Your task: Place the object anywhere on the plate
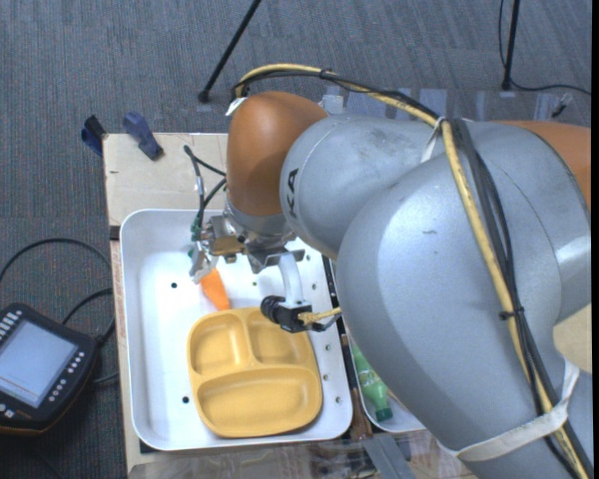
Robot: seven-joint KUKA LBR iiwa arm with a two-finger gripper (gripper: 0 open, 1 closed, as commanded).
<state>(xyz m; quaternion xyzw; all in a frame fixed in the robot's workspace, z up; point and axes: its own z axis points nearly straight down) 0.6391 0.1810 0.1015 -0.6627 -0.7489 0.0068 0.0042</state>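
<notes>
A yellow plate (255, 372) with three compartments lies in the near half of the left white bin (150, 367). A small orange, carrot-like object (215, 288) sits just beyond the plate's far left rim, on or just above the bin floor. My gripper (202, 259) hangs directly over the orange object's upper end, touching it or nearly so. The wrist hides part of the gripper. I cannot tell from this view whether the orange object is gripped or simply resting beneath it.
The big grey arm covers most of the right bin, where a green object (371, 385) lies near its left wall. Blue clamps (140, 134) sit at the bench's far left corner. A teach pendant (25, 362) lies on the floor to the left.
</notes>
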